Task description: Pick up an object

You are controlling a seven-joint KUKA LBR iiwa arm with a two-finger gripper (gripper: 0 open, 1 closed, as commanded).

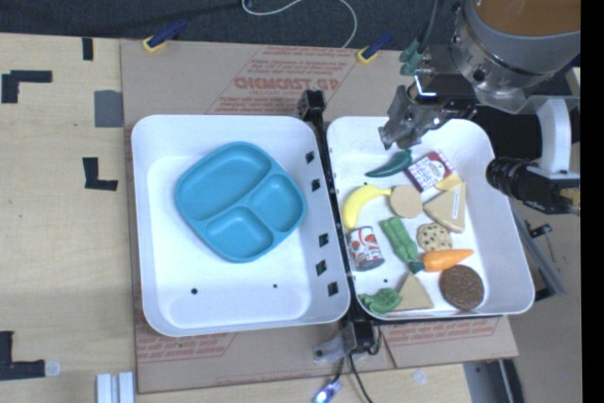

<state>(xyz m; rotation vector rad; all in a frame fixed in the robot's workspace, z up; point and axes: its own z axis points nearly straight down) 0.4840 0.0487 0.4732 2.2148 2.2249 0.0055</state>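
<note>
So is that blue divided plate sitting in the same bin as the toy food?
No, the blue divided plastic plate lies in the left white bin, while the toy food pieces fill the right white bin.

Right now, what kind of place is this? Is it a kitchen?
Probably a robot lab, not a kitchen. The food looks like toys lying in a white bin, a blue plate sits in the other bin, and a robot arm hangs over a taped cardboard bench.

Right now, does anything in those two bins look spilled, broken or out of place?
Nothing looks broken or spilled. The toy food lies in a loose jumble in the right bin, while the blue divided plate sits alone and askew in the left bin. The gripper hangs above the green pepper.
</note>
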